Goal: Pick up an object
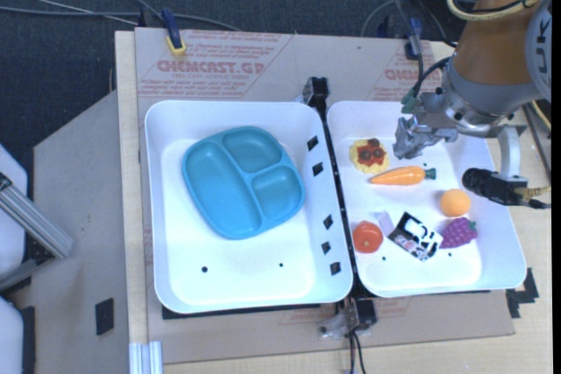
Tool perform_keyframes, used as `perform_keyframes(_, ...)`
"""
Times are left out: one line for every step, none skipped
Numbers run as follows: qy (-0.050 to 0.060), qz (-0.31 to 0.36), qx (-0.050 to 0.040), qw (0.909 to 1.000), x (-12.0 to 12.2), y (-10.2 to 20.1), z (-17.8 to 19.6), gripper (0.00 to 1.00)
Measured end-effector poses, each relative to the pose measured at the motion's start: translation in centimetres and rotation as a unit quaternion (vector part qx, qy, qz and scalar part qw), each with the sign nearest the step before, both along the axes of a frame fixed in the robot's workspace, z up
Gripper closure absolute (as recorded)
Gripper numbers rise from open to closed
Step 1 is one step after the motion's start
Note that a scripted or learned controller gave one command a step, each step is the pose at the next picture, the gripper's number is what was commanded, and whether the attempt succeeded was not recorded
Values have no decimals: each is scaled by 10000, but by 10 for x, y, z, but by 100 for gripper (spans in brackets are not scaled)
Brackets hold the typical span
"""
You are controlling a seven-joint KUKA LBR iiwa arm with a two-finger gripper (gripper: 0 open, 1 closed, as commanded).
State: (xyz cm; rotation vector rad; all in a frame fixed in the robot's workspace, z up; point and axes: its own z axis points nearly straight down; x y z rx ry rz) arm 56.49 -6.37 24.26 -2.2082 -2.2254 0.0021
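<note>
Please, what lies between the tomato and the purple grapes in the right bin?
In the camera view, a small black-and-white packet lies between the tomato and the purple grapes.

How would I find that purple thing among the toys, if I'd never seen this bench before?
Look at the right bin, the one full of small toys rather than the one with the blue plate. Near its right side, just below the orange ball, lies the bunch of grapes. It is the only purple, knobbly item there.
</note>
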Motion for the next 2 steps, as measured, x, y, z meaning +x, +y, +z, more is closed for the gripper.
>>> perform_keyframes(14,-5,-2,10000,-13,55,-11,100)
perform_keyframes(17,-5,-5,10000,-15,112,-26,100)
